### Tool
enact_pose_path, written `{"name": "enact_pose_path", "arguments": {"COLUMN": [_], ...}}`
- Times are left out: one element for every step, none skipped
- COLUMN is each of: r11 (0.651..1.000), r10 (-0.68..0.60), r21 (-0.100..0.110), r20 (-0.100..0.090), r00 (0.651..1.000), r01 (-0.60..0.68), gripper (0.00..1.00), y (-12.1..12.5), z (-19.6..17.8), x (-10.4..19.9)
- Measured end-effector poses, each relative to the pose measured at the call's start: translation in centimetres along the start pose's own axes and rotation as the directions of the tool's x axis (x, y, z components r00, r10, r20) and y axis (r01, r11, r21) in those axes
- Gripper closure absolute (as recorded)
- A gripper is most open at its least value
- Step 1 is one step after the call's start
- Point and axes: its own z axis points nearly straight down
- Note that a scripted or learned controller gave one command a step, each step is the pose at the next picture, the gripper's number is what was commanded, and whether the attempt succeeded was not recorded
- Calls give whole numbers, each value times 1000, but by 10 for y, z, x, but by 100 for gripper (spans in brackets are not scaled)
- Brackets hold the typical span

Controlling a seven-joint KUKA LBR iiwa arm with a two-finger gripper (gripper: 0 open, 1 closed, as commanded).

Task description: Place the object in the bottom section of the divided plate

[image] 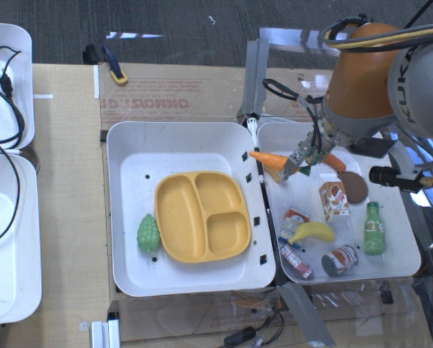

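The carrot (270, 161) is held at its thick end by the gripper (294, 164) above the bins' shared wall, the fingertips being partly blurred, beside the divided plate (201, 214).

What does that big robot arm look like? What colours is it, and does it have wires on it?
The arm is grey, with a rounded, glossy orange band above the wrist and black letters on the grey shell. Black and yellow cables loop over the orange part. At its end is a small, dark two-finger gripper.
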Motion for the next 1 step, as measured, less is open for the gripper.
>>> {"name": "enact_pose_path", "arguments": {"r11": [993], "r10": [-119], "r21": [-1], "r20": [2], "r00": [993], "r01": [119], "gripper": [100], "y": [55], "z": [0], "x": [29]}}
